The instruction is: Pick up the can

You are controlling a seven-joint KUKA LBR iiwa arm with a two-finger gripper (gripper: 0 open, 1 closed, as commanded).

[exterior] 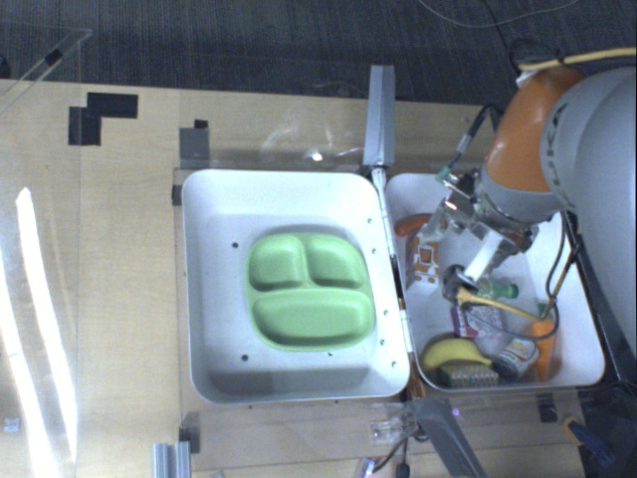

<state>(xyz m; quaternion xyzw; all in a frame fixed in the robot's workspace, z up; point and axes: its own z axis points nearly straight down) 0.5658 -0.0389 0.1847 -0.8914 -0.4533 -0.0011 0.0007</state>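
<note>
Already low over the cluttered right white bin (587, 366), the gripper (460, 285), grip state indiscernible, might snag the neighbouring yellow banana (453, 351) instead of the can.

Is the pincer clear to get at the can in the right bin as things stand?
Probably yes, but tight. The pincer hangs over the right bin with nothing above what looks like the can. The can lies by the front wall, crowded by the banana and an orange item.
</note>
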